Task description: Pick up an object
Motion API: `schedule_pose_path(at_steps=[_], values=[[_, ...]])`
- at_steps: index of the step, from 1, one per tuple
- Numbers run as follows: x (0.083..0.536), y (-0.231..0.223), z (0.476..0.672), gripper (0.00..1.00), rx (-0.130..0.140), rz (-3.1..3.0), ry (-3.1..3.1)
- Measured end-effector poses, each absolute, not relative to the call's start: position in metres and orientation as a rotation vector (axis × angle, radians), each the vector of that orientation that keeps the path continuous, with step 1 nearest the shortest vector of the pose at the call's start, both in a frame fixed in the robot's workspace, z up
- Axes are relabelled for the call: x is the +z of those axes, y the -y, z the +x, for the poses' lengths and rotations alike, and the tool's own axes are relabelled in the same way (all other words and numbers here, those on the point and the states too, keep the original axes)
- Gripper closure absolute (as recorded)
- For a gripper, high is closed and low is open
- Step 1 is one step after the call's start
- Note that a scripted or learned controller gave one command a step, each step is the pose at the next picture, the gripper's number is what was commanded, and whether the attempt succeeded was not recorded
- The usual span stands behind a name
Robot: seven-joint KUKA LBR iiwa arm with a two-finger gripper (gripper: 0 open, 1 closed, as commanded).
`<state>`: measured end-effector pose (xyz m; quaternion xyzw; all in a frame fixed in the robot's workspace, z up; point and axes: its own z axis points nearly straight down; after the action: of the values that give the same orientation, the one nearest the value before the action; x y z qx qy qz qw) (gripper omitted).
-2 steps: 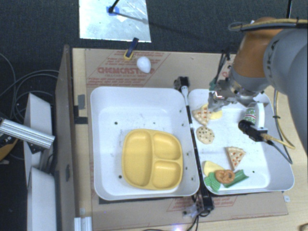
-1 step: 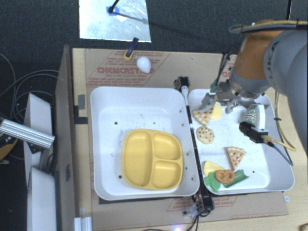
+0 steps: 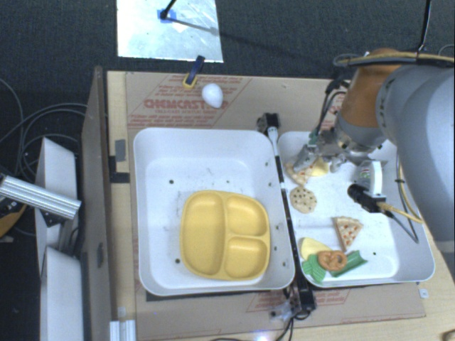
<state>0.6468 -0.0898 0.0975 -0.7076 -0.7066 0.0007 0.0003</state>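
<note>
Two shallow white plastic bins side by side on the desk. Left bin [image 3: 153, 155]: one yellow sectioned plate [image 3: 225, 234], three compartments, smooth moulded plastic, rounded corners, sits toward the bin's near right corner. Nothing on the plate.

Right bin [image 3: 416, 258]: toy food. Round chocolate-chip cookie [image 3: 303, 199] near the left wall, mid-bin. Pizza slice [image 3: 347, 230], triangular, toward the middle. Near left corner: pale yellow wedge [image 3: 311, 247], with a brown pretzel [image 3: 331, 261] lying on a green leaf shape [image 3: 352, 263]. Tan pastry-like pieces [image 3: 301, 172] at the far left corner.

Claw [image 3: 313, 156] is down at the bin's far left corner, right over or touching those tan pieces. Can't tell if it's clenched or released, and can't see anything gripped.

Desk top beyond the bins is printed brown cardboard; a white egg-shaped ball [image 3: 212, 94] rests there by the far edge.
</note>
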Motion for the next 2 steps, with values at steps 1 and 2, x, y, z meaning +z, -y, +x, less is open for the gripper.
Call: schedule_pose_path(at_steps=[1,2], values=[[0.0883,0.0925,0.6695,0.00,0.004,-2.209,2.224],[0.0887,0.0866,0.6688,0.00,0.009,-2.215,2.225]])
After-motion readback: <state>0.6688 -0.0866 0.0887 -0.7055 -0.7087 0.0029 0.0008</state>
